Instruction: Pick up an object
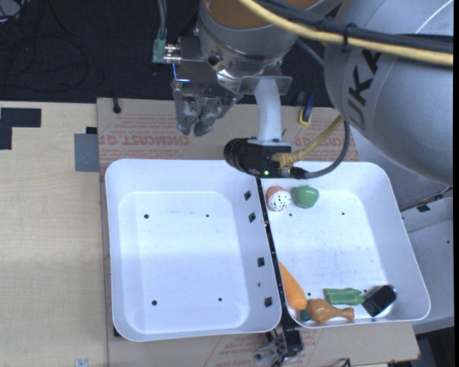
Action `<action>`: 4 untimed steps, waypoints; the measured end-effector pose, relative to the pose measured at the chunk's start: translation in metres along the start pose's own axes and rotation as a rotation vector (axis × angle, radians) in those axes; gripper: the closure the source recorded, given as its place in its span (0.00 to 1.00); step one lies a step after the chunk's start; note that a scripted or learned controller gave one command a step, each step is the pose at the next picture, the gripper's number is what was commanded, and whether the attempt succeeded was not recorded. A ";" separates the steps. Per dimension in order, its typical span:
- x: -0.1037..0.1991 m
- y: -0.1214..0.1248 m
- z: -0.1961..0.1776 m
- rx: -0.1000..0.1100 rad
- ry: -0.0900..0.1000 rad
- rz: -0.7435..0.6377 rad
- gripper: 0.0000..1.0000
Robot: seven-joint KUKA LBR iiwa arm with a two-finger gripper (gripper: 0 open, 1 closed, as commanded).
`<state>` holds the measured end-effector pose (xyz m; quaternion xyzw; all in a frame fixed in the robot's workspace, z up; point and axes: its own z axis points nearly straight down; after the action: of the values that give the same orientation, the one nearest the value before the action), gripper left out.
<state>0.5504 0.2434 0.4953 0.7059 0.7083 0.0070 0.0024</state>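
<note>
My gripper (200,119) hangs high over the brown board just behind the left bin (130,182). Its grey fingers are pressed together with nothing between them. All the objects lie in the right bin (390,228). At that bin's back left are a white speckled ball (278,199) and a green rounded piece (307,196), side by side. Along the front edge lie an orange carrot (292,285), a brown drumstick-shaped piece (330,310), a green bean-like piece (343,296) and a small black block (379,300).
The divider (265,243) where the two bins meet runs front to back between them. The arm's large grey body (382,75) fills the upper right, above the right bin's back edge. A pale bench surface (38,228) lies left of the bins.
</note>
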 end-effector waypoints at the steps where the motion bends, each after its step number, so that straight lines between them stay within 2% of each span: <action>1: -0.054 -0.077 -0.048 0.011 -0.004 0.001 1.00; 2: -0.005 -0.077 0.077 0.029 -0.014 -0.002 1.00; 3: 0.001 -0.031 -0.015 0.007 -0.005 -0.001 1.00; 4: -0.013 -0.068 0.163 0.035 -0.016 0.003 1.00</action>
<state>0.4851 0.2314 0.3309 0.7071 0.7070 -0.0111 -0.0040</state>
